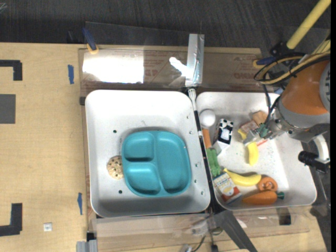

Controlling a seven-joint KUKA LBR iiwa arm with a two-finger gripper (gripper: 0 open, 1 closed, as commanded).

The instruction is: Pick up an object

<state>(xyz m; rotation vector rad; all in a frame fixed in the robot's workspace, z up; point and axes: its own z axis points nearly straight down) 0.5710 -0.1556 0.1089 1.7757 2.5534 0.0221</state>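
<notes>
The right bin (pixel 294 156) holds several small toys. Among them are a white egg (pixel 208 118), a black-and-white block (pixel 226 130), a small yellow piece (pixel 252 153), a banana (pixel 244 179), a carrot (pixel 258 197) and a juice carton (pixel 224 186). The grey arm with its orange band (pixel 306 92) reaches in from the right. Its gripper (pixel 262 130) hangs low over the bin's upper middle, among a tan piece (pixel 258 116) and a yellow piece (pixel 242 134). The small yellow piece lies just below it.
The left bin (pixel 105 114) carries a teal divided plate (pixel 156 163) with a cookie (pixel 115 167) at its left side. A green toy (pixel 214 161) and an orange stick (pixel 207 138) lie along the right bin's left wall. Cables (pixel 278 62) loop above the arm.
</notes>
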